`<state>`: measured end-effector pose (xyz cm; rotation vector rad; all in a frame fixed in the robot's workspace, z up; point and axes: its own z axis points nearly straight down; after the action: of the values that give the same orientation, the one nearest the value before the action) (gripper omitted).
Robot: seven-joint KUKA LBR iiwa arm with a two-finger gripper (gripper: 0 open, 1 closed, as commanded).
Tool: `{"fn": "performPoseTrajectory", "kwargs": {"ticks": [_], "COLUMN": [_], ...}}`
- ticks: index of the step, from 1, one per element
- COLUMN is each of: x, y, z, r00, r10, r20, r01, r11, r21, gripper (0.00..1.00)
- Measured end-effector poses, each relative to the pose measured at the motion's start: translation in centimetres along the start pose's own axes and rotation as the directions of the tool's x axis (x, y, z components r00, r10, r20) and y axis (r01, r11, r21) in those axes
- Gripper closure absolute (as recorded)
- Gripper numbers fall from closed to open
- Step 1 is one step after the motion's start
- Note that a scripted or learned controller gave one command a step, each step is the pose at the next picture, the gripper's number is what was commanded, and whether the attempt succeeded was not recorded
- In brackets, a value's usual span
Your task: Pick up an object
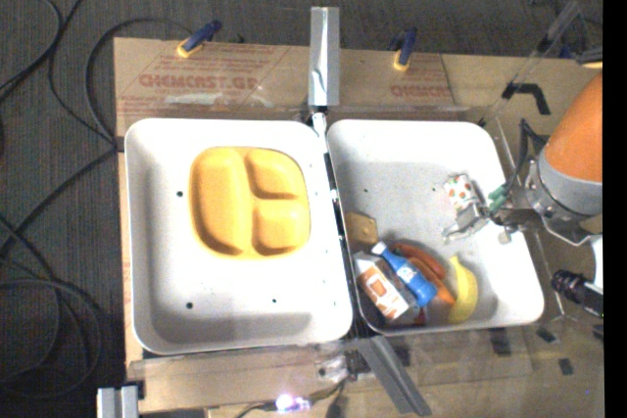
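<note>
I see dark carpet and cables round a cardboard-topped bench with two shallow white bins. The left holds a yellow compartment tray. My gripper hangs in the right bin; whether it is spread I cannot tell. Just beside it lies a small white spotted packet, probably light and crushable, best pinched across its short sides. The yellow banana and cartons crowd the near corner

The arm enters from the right edge of the frame, its orange band at mid-height. The gripper extends leftward at centre right, tilted slightly downward. Its metal fingers point left.
</note>
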<state>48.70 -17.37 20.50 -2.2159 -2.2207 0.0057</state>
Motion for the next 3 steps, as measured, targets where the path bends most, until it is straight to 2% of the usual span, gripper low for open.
{"fn": "performPoseTrajectory", "kwargs": {"ticks": [1,2,3], "x": [3.6,3.2,4.1], "y": [0.6,-0.3,0.1], "z": [10.5,8.8,11.3], "r00": [0.973,0.99,0.985], "r10": [-0.232,-0.143,-0.175], "r20": [0.006,0.0,0.001], "r01": [0.232,0.143,0.175], "r11": [0.973,0.99,0.985], "r21": [-0.015,-0.003,-0.013], "gripper": [0.0,0.0,0.0]}}
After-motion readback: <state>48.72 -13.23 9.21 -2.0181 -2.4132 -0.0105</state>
